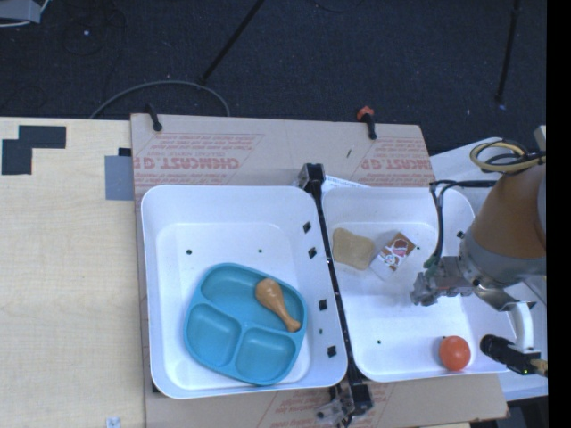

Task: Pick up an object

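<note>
In the right bin point(393, 364) lie a tan sponge-like piece point(353, 249), a small white packet with red print point(393, 253) and an orange-red ball point(454, 353). My gripper point(429, 288) hangs low over the right bin's right half, just right of the packet and above-left of the ball. Nothing shows between its fingers. A blue divided plate point(234, 337) in the left bin carries a tan drumstick-shaped toy point(278, 303).
The left bin point(165, 239) and right bin sit side by side on cardboard point(277, 150), split by a black clamp rail point(323, 275). The arm's orange band point(513, 212) fills the right edge. Cables point(500, 154) hang near it.
</note>
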